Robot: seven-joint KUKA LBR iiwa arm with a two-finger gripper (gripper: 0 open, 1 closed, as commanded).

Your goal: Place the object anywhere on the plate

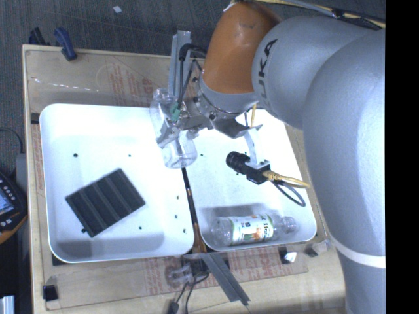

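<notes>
The left bin (59, 175) held a dark ribbed plate (105, 201), lying flat and turned at a slant toward the bin's near-left part. Just right of it, over the seam where the two bins met, the gripper (175, 139) hung with its clear fingers pointing down; they blurred into the white behind them, so whether they were apart or together could not be told, and nothing could be made out between them. In the right bin (298, 175), a clear plastic bottle (252, 229) with a white and green label lay on its side against the near wall, well apart from the gripper. The grey arm (327, 77) with its orange band came in from the right, above that bin.
</notes>
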